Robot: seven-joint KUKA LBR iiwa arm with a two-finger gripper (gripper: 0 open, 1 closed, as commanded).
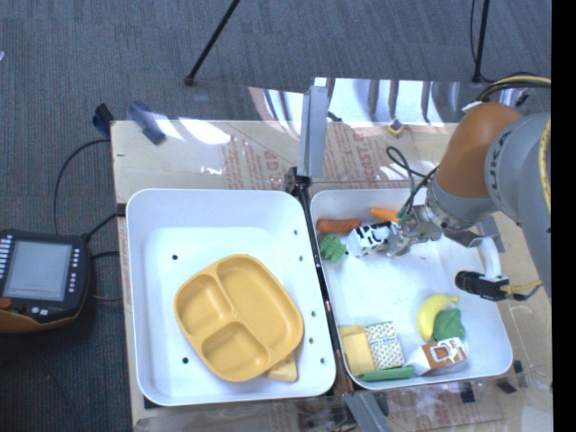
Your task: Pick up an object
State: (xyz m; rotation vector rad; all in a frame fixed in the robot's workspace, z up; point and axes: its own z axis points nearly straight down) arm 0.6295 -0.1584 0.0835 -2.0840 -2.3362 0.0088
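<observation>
The right bin (468,277) holds several toy foods. Along its far side lie a black-and-white cow figure (371,237), a reddish sausage (337,226), a small carrot (385,212) and a green broccoli piece (333,248). My gripper (401,239) is low in the bin, right against the cow's right end, under the grey and orange arm (477,165). Nearer the front are a yellow banana (435,311), a green leafy piece (449,325), an orange juice box (445,355), a patterned carton (385,345), a yellow cheese block (356,349) and a green bean pod (389,375).
The left bin (171,232) bears a yellow divided plate (238,316) with a yellow wedge (284,372) poking out beneath its front edge. A metal post (312,138) rises behind the seam between the bins. A handheld pendant (40,277) lies on the floor at left.
</observation>
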